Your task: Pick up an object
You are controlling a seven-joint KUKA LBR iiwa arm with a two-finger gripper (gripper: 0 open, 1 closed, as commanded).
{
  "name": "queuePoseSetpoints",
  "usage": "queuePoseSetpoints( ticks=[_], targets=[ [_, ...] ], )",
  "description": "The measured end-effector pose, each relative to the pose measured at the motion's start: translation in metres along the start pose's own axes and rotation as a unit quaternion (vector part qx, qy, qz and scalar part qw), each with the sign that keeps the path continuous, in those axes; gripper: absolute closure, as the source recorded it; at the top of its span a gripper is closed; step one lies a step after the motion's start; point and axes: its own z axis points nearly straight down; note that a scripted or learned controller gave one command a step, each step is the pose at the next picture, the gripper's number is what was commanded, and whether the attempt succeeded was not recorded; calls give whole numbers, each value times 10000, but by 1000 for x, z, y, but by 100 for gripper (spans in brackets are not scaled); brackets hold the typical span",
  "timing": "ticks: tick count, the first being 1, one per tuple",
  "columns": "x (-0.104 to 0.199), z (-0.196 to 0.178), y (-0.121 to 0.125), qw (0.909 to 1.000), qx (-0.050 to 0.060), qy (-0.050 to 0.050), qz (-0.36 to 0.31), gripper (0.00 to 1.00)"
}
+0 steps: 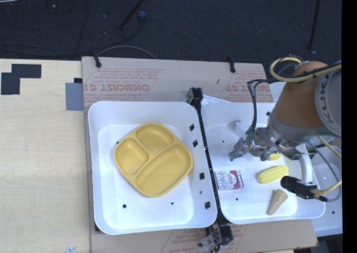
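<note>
In the left bin (106, 202) a yellow divided plate (153, 159) lies flat, filling the middle of the floor, its three wells facing up; across the black divider (203, 157), the right bin (245, 213) holds the loose pieces; a small red-and-white packet (228, 180) lies flat near the divider, at about seven o'clock from the gripper (238, 153) and just beside it; the gripper hangs low over the bin floor with its two grey fingers spread apart and nothing between them, so it reads as released and empty; a yellow corn cob (272, 174) lies at roughly four o'clock from the gripper, its long axis running nearly left to right with a slight upward tilt to the right; a tan ice-cream cone (276, 201) lies below the cob, tip toward six o'clock; the packet looks the nearest candidate, so the coming move likely calls for a short shift toward seven o'clock and a descent.
</note>
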Motion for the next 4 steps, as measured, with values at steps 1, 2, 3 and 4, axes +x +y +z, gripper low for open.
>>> queuePoseSetpoints(
  ticks=[1, 2, 3, 4],
  targets=[
    [2, 44, -4, 10000, -4, 0, 1, 0],
    [1, 32, -4, 10000, -7, -2, 24, 100],
    [1, -10, -1, 10000, -45, -9, -4, 100],
    [4, -54, -5, 10000, -49, -9, -5, 100]
  ],
)
